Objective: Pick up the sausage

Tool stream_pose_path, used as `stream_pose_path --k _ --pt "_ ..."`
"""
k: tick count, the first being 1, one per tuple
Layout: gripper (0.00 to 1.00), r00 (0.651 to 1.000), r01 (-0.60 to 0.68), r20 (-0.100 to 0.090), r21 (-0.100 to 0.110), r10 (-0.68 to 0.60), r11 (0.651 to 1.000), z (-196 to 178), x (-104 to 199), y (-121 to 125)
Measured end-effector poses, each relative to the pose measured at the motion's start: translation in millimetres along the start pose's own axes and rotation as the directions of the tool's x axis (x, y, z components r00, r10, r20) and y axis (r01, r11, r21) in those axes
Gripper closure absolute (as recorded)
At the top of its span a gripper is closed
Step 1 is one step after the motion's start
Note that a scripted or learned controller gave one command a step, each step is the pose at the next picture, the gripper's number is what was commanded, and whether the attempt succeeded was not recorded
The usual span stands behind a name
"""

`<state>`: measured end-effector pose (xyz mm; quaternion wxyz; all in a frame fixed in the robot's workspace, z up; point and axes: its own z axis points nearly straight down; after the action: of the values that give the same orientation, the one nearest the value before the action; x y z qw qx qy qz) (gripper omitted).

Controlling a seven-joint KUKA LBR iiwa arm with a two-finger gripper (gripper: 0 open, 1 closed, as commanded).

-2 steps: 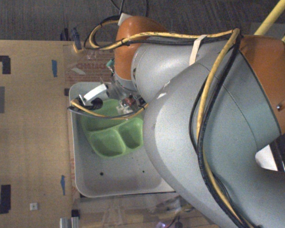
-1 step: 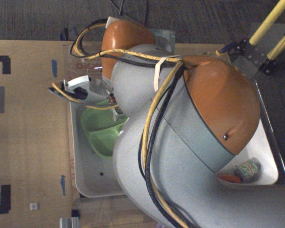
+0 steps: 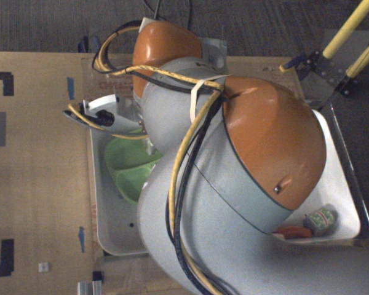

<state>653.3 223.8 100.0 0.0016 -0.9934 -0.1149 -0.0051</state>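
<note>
The arm [image 3: 234, 189] bulks across the middle of the camera view, a smooth grey shell with glossy rounded orange caps and yellow and black cables strung along it. It covers its own pincer, so I cannot tell how that stands. Under the arm, in the left bin [image 3: 107, 226], a pale green bowl-like piece [image 3: 130, 165] with a curved, shiny rim lies against the bin's matt white floor, partly covered by the arm. The right bin [image 3: 341, 195] has a smooth white wall. In its lower corner lies a small, slim red-orange object [image 3: 293, 232], elongated with rounded ends, which is probably the sausage. Just beside it sits a rounded, mottled grey-green lump [image 3: 321, 219] with reddish flecks. Both bins rest on the table [image 3: 37, 183], a flat tan board with a wood-like grain, marked with black corner brackets and short strips of blue tape.
</note>
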Motion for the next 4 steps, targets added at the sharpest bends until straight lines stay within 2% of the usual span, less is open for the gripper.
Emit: stream_pose_path --k 1,2,3,4 --pt "1.00 1.000 -0.003 0.001 0.001 0.003 1.000 -8.6 0.6 1.5" --pt "1.00 1.000 -0.030 0.006 -0.002 0.030 1.000 -13.5 -39.2 -1.2" --pt "1.00 0.995 0.099 -0.028 0.002 -0.099 0.995 -6.8 -36.2 83.4" --pt "1.00 1.000 0.006 -0.004 0.001 -0.006 1.000 8.6 -8.3 16.5"
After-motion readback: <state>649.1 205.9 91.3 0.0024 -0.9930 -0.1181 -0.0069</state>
